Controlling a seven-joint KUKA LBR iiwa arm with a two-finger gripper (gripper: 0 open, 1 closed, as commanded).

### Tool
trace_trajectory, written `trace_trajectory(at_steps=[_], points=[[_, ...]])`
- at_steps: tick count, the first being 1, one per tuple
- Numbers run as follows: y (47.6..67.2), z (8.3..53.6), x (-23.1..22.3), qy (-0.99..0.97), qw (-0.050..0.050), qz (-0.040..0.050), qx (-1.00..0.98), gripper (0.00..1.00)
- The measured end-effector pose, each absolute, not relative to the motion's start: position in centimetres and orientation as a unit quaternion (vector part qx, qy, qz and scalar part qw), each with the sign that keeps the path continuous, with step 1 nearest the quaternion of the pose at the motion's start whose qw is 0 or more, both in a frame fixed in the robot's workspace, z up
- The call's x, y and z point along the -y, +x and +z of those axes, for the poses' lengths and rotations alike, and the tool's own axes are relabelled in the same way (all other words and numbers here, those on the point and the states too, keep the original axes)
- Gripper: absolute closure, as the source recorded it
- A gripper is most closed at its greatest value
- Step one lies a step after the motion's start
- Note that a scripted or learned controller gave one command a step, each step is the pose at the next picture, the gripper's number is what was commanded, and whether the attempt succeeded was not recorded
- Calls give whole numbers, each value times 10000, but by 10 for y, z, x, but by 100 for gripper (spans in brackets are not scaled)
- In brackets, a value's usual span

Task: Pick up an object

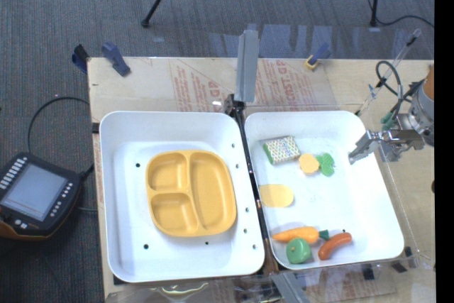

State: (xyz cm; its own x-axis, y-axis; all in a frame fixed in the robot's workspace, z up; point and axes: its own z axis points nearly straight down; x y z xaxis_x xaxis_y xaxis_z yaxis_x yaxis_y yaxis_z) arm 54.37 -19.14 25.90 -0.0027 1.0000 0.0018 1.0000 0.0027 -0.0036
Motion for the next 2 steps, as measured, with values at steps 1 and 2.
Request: trace_trajectory(at_steps=[1,2], points=[[588,123,163,-6640,78,36,7477,0],[642,91,170,-6594,2,-1,7518,0]])
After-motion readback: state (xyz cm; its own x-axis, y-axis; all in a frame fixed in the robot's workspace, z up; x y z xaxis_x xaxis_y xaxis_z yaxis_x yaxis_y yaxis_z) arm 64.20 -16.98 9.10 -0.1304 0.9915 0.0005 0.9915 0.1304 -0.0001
